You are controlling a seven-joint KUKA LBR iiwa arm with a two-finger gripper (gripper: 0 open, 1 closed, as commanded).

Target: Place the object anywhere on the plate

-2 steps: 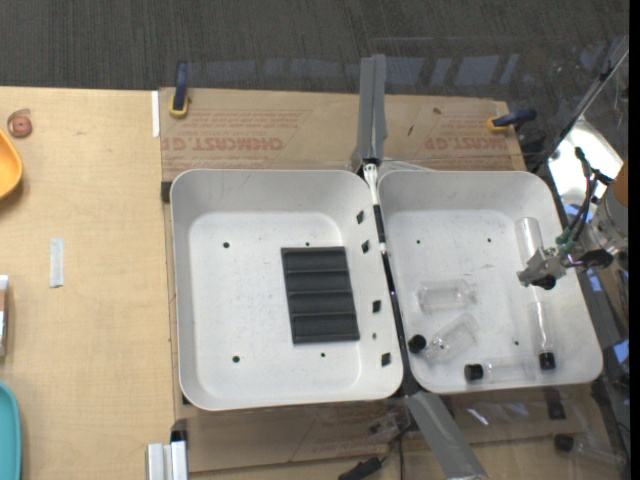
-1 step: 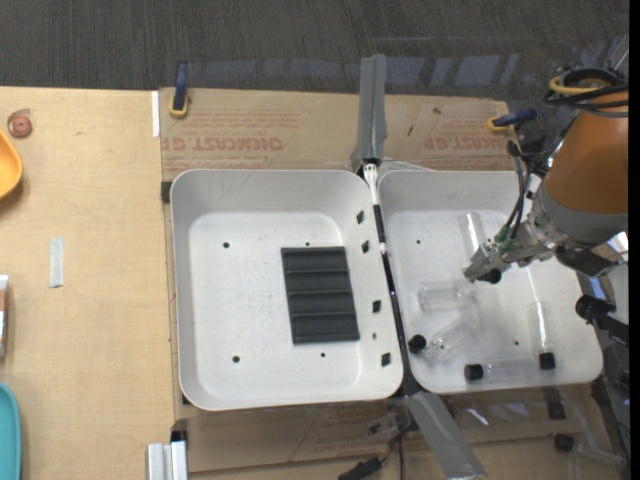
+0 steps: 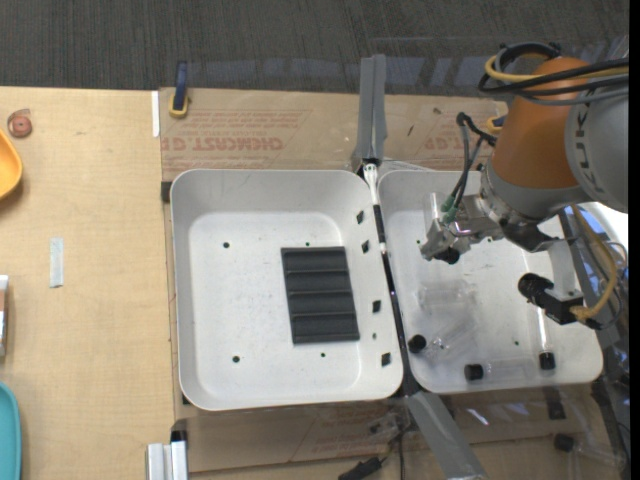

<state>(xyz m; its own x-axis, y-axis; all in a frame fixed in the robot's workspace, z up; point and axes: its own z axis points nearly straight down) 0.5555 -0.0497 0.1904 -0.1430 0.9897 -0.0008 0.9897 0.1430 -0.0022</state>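
The fingers [image 3: 443, 249], their opening unclear, hover just above the clear object [image 3: 447, 306] in the right bin [image 3: 590, 368]

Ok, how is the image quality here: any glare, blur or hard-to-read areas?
Camera view: even, soft lighting; mild glare washes out the right shallow white bin, so its faint clear contents are hard to read; the black ribbed rectangular block is sharp; the end effector looks slightly soft.

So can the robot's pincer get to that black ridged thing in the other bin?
Probably yes. The black ridged block lies alone in the left bin, with open space above it. The pincer hangs over the right bin, so it must cross the divider.
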